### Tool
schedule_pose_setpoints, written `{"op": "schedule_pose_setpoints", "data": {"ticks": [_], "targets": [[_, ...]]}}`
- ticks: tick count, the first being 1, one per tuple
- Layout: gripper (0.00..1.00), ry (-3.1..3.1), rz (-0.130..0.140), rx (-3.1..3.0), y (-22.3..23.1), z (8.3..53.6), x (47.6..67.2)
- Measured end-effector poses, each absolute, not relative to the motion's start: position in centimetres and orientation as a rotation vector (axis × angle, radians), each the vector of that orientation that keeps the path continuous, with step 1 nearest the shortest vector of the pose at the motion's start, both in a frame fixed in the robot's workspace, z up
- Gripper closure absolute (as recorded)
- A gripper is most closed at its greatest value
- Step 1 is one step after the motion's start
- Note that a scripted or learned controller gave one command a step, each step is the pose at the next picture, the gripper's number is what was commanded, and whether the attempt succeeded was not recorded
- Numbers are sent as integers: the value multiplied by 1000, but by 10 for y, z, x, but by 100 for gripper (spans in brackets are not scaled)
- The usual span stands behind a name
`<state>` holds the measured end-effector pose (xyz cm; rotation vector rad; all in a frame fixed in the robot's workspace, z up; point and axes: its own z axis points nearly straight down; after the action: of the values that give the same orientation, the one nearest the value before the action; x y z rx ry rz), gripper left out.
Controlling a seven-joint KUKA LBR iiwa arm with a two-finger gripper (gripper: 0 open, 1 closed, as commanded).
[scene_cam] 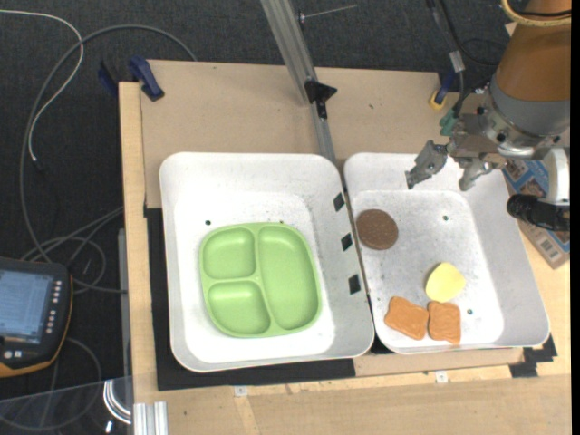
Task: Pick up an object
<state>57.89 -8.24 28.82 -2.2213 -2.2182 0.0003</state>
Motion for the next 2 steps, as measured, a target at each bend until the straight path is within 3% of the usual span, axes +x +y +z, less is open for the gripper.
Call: {"op": "schedule_pose_setpoints", "data": {"ticks": [1, 2], "targets": [[100, -2220, -3, -2222, -82, 299, 579], [100, -2224, -5, -2228, -110, 328, 615]]}}
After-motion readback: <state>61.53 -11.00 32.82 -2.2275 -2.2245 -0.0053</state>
